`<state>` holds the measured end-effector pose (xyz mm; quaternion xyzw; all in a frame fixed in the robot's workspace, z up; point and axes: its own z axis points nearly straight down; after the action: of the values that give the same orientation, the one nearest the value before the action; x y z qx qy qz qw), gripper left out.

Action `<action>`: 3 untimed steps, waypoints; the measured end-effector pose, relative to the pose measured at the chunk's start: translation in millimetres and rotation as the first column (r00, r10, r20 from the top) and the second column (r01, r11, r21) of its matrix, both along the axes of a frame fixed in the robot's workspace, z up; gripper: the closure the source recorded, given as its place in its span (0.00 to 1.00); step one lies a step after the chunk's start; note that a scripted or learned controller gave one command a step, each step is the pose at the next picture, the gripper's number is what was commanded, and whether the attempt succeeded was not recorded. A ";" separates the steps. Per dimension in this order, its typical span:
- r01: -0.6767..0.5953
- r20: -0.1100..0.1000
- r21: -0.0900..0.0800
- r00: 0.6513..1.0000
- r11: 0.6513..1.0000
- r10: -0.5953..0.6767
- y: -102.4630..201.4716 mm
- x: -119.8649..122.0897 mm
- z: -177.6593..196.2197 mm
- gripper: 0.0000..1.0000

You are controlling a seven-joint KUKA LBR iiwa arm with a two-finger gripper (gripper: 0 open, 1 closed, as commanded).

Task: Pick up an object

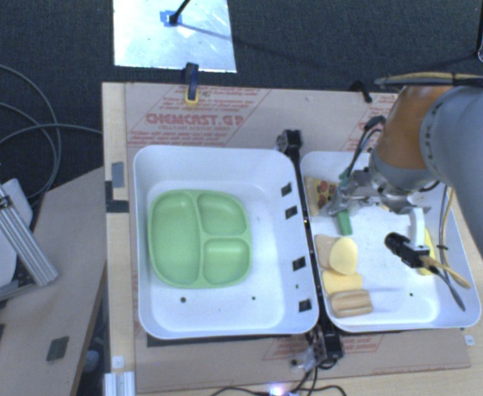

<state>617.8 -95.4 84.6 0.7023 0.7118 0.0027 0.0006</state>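
Note:
My gripper (344, 203) hangs low over the back left part of the right bin (390, 316), the grey arm reaching in from the right. A small green object (343, 222) lies directly under its tip, touching or nearly touching it. Just in front of that sits a rounded yellow piece (341, 254), then a pale yellow block (343, 281) and a tan bread-like roll (350, 304). A reddish patterned item (316, 193) lies by the bin's left wall, beside the gripper.
The left bin (167, 167) holds a green divided plate (199, 238). A black clip-lined divider (301, 221) joins the two bins. The bins rest on a cardboard sheet (200, 118) on the bench.

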 end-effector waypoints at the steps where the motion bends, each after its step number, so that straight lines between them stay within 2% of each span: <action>1: -0.002 0.010 0.001 1.000 1.000 0.002 94.7 24.6 107.7 1.00; 2: 0.007 -0.002 -0.003 1.000 1.000 -0.007 112.0 21.6 100.3 1.00; 3: 0.017 0.011 -0.005 1.000 1.000 -0.017 56.8 -36.8 235.3 1.00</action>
<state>581.0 -38.6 319.8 0.7084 0.7058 0.0048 0.0062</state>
